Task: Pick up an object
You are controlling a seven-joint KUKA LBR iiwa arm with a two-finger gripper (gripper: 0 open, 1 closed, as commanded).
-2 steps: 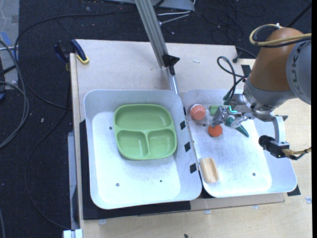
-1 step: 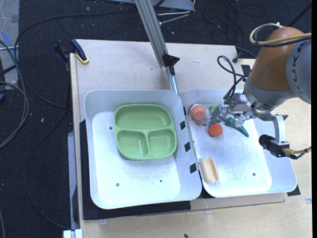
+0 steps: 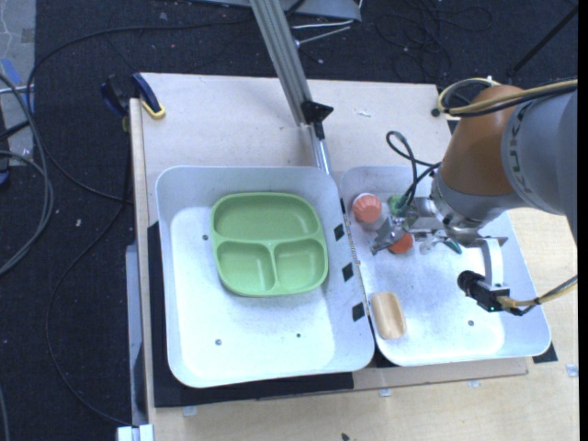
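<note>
Right now I see my gripper low in the right bin, fingers seemingly closed on a small red object, orange ball just beyond.

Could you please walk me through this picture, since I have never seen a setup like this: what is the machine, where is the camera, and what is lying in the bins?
One camera, fixed above the bench, looks down at a slant. The big grey and orange shape on the right is a robot arm; at its tip is a two-finger gripper, low over the right bin. Its job is to pick up an object. The left bin holds a green divided plate. The right bin holds an orange ball, a small red-orange item right at the gripper, and a tan bread-like piece near the front. The arm hides the fingertips, so I cannot tell whether anything is actually held.
</note>
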